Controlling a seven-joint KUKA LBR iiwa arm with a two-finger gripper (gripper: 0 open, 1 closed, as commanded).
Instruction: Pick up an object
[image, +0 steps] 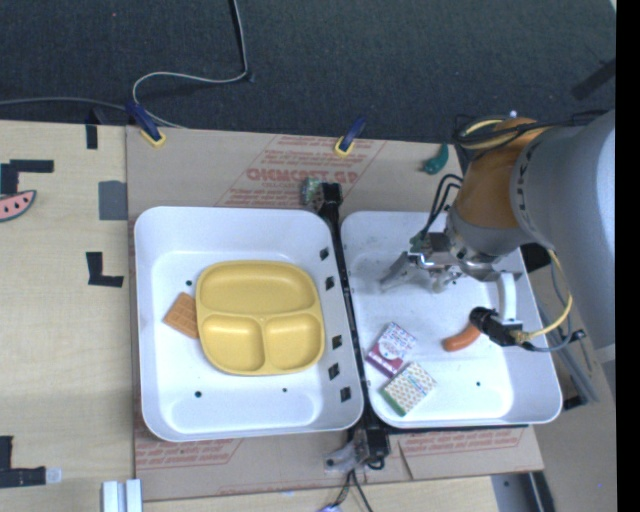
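Over right bin (530, 405): gripper (405, 272) hovering, fingers spread, pinching nothing | candidates below: orange sausage (461, 341), two small packets (400, 368) | step: approach, pre-grasp | next: needs lining up over one item, then descending.

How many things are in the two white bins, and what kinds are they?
Yellow divided plate: 1
Cracker: 1
Small packets: 2 (pink and white packet, green patterned packet)
Orange toy carrot: 1
Total: 5
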